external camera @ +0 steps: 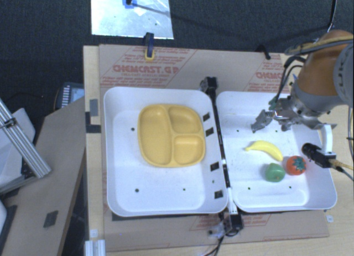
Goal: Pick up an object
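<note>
Two-finger gripper [264, 120] is seen above right bin [238, 105]; jaw state cannot be told. Curved yellow plastic banana [265, 149] should be straddled crosswise, then descended upon squarely.

two white bins side by side mid-frame: left bin [119, 194] with a yellow divided plate [170, 135], right bin [243, 194] with a banana [265, 149], green fruit [273, 172] and red tomato [296, 165] lower right. gripper [264, 118] above the banana at right, nothing visibly between the fingers.

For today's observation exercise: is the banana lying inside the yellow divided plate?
No, the banana lies in the right bin beside the green fruit, while the yellow divided plate sits in the left bin.
</note>
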Robot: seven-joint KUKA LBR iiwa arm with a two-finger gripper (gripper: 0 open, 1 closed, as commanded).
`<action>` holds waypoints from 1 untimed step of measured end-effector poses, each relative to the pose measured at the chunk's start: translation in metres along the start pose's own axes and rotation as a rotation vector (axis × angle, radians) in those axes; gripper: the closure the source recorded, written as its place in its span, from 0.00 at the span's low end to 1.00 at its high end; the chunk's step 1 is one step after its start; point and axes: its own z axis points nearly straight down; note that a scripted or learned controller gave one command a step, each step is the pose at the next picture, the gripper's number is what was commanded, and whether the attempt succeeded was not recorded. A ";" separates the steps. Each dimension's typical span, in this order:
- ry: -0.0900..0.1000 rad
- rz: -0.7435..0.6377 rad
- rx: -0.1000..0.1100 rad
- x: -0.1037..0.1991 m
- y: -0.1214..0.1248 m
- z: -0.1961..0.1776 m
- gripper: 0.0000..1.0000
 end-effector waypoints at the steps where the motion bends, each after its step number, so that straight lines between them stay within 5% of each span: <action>1: 0.000 0.000 0.001 -0.007 -0.008 0.052 0.00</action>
